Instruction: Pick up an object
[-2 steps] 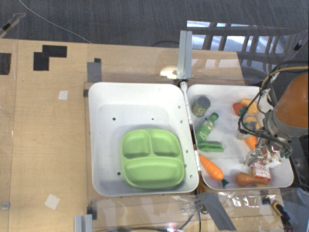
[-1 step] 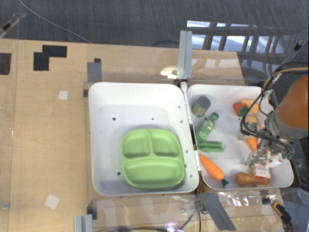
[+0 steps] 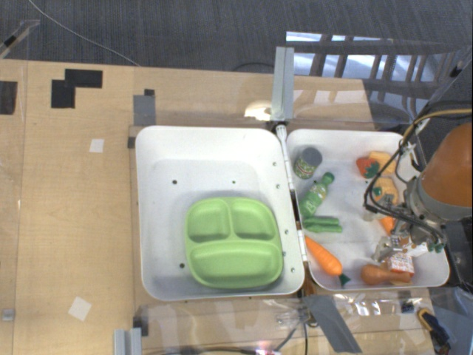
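Note:
The right bin (image 3: 341,136) holds a grey can (image 3: 307,160), a green bottle (image 3: 316,193), a green pod (image 3: 322,225), a carrot (image 3: 323,255), a brown sausage-like piece (image 3: 380,274) and a red and orange toy (image 3: 367,166). The grey arm with its orange band reaches in from the right. My gripper (image 3: 396,244) is low in the bin's near right corner. It hangs just over a small white and red packet (image 3: 403,262), close above the brown piece. Cables and the wrist hide what lies under it.
The left bin (image 3: 166,154) holds a green divided plate (image 3: 233,241). A pale round item (image 3: 384,192) and a yellow piece (image 3: 380,157) lie near the right bin's far right side. A metal post (image 3: 283,80) stands behind the gap between the bins.

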Motion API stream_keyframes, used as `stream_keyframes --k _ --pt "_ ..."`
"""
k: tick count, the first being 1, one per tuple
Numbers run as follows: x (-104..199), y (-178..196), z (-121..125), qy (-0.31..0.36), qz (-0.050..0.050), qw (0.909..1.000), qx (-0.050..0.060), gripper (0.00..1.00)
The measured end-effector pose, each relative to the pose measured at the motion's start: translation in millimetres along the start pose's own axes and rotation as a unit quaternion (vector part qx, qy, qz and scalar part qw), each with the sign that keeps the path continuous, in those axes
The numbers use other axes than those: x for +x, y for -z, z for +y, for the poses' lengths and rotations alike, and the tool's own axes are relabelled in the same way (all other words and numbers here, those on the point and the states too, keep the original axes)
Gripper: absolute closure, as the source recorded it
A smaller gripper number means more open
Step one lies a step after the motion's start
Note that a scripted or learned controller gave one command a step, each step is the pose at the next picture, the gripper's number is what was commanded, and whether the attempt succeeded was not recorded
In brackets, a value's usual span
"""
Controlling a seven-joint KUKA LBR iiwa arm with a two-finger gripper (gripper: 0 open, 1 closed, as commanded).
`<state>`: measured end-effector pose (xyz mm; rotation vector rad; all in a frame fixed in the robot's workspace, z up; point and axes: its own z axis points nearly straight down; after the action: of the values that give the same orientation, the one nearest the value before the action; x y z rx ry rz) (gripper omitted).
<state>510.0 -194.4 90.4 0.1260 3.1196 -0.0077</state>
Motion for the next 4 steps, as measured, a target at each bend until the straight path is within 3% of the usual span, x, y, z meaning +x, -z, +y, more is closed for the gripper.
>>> stream_keyframes --k 1,2,3,4 --pt "-6.1 -0.2 -1.4 0.018 0.003 0.9998 -0.001 0.0" --pt "5.5 0.3 6.6 -0.009 -0.001 1.0 0.0 0.0" --pt "-0.2 14.9 7.3 -0.006 -0.009 0.9999 0.002 1.0" --pt "-44.1 114.0 17.0 -0.042 0.001 0.9991 -0.001 1.0"
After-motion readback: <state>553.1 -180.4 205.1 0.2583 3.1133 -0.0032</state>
